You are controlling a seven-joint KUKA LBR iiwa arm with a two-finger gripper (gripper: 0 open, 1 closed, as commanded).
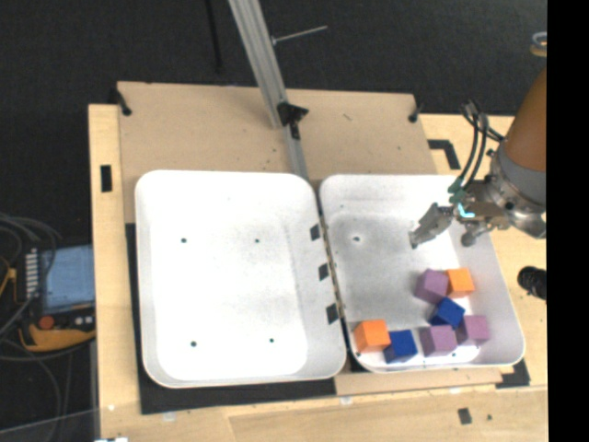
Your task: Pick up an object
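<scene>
Several small blocks lie in the near right part of the right bin (pixel 377 265): a purple block (pixel 431 285), an orange block (pixel 459 281), a blue block (pixel 448 312), two more purple blocks (pixel 476 328) (pixel 440 340), another blue block (pixel 400 345) and an orange block (pixel 372 334). My gripper (pixel 447 232) hangs above the bin's far right part, just beyond the top purple and orange blocks. It is open and nothing is between its fingers.
The left bin (pixel 230 265) sits beside the right one, with small clips along the shared edge. A slanted metal pole (pixel 260 49) rises from the bench's back. A blue device (pixel 69 279) and cables lie off the bench's left side.
</scene>
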